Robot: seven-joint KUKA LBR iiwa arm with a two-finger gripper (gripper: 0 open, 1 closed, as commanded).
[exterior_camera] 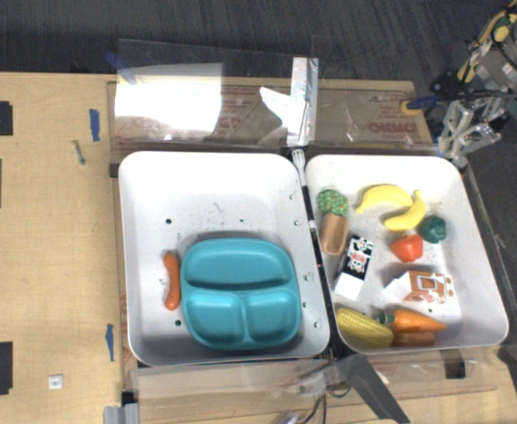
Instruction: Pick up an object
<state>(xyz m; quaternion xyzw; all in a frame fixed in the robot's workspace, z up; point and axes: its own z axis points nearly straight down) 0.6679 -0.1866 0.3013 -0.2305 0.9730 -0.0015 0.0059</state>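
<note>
From the overhead camera I see the tabletop [37, 263] with two white bins side by side. The left bin [152, 193] holds a teal tray [239, 292] with three compartments, lying in the near half. Just beside the tray's left edge lies an orange hot dog [171, 281], running lengthwise toward me, close to the tray and possibly touching it.

The right bin [479, 263] is crowded. Near its left wall sits a green-topped cone [332, 219], with a small black-and-white card [358, 256] just to its right and a white tag [350, 286] below that. Two bananas [392, 205] lie in the far middle, the lower one touching a dark green ball [433, 229]. A tomato [407, 248] sits just beside that ball, toward me. Nearer, a white-and-orange box [429, 286] lies tilted. Along the near wall I see a corn cob [361, 326] and a carrot [414, 321] end to end, touching.

The arm is at the upper right, outside the bins. Its jaws [467, 136] hang just past the far right corner of the right bin, well apart from every object. I cannot tell whether they are open or closed; the metal parts blur together there. Nothing is between them that I can see.

Clear plastic sheeting [231, 104] lies behind the bins.
</note>
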